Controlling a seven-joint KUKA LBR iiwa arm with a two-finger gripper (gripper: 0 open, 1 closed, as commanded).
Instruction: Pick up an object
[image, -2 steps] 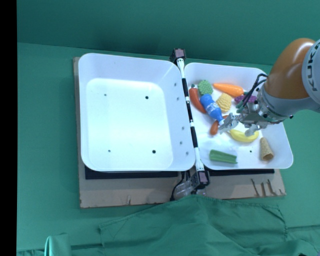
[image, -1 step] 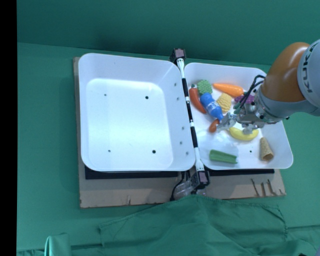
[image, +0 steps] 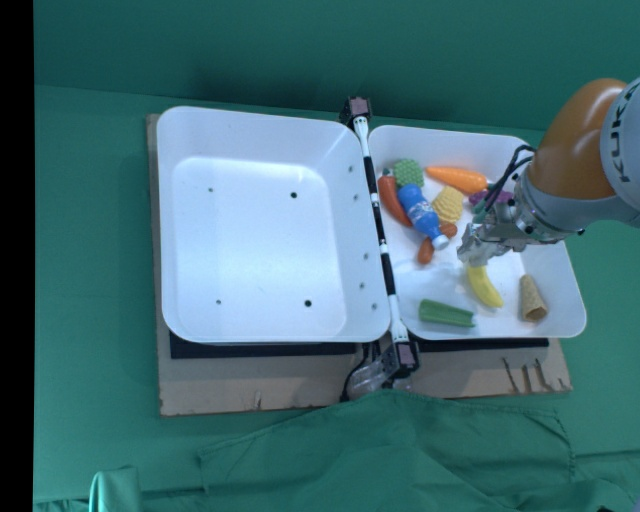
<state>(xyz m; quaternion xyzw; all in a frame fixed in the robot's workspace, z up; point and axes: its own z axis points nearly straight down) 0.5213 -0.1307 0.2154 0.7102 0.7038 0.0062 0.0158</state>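
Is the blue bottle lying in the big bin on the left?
No, the blue bottle lies in the right bin, among the toy vegetables near the divider.

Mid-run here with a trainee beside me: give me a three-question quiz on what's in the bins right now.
1. True or false: the blue bottle lies in the left bin.
2. Which lies nearest the gripper? A) carrot B) banana C) green stick
3. Fill in: the ice cream cone lies in the right bin's ____ corner as the camera sees it.

Key: 1 false; 2 B; 3 lower right.
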